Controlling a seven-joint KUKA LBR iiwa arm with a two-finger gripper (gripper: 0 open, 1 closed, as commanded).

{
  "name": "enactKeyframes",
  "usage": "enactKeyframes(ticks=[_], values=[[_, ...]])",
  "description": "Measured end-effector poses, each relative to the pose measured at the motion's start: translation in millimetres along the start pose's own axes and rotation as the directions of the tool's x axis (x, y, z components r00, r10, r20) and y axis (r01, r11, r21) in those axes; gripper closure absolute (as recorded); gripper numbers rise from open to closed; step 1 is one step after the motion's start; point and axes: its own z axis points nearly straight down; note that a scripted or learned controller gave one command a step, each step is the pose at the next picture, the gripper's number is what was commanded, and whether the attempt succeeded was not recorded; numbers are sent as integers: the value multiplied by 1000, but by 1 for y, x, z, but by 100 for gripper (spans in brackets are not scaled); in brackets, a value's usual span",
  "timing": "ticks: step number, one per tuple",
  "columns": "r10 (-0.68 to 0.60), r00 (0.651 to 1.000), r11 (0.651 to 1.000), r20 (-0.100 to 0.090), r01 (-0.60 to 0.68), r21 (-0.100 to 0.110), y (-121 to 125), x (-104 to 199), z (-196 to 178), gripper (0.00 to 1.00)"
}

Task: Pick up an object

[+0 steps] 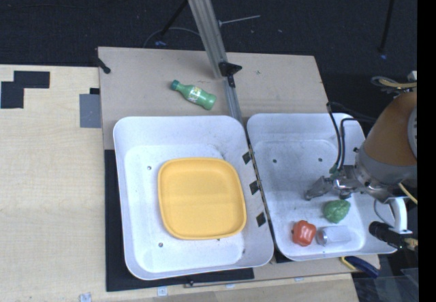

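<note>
three objects (336, 210) near gripper (319, 190)

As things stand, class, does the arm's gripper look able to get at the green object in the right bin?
Probably yes. The gripper hangs just above-left of the green object, with bare floor of the right bin between them; the red object lies apart.

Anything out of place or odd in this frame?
One thing: a green bottle lies on its side on the bench board behind the left bin, outside both bins. The yellow plate and right-bin items look normal.
</note>
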Motion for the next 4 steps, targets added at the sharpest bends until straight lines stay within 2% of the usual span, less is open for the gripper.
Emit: enactKeyframes(ticks=[1, 3, 4], values=[[2, 1000, 1000, 0, -2, -2, 0, -1, -11, 100], [3, 1000, 1000, 1, -3, -3, 7, -14, -104, 100], [2, 1000, 1000, 1, -2, -2, 7, -15, -130, 100]])
